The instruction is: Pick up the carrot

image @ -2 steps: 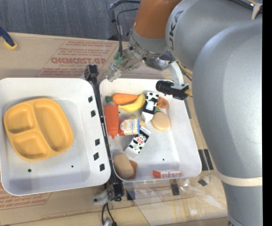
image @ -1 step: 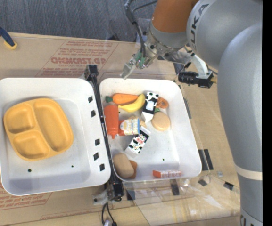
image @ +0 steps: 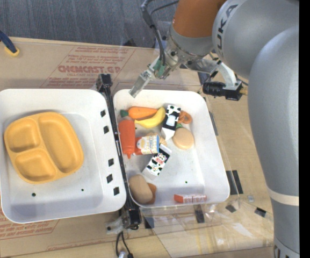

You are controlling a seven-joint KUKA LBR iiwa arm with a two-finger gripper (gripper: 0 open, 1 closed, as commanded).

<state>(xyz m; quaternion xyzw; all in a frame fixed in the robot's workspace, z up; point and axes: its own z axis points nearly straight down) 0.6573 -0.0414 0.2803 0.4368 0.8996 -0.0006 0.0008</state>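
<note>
We see a robot lab: an industrial arm at upper right, two white bins clipped together on a cardboard-covered bench.

The arm runs off the frame at twelve and three o'clock, its base out of sight. The end effector is a small blur, its tip hard to read. The banana covers the carrot at its four o'clock end. The table is cut off at six and nine o'clock.
</note>
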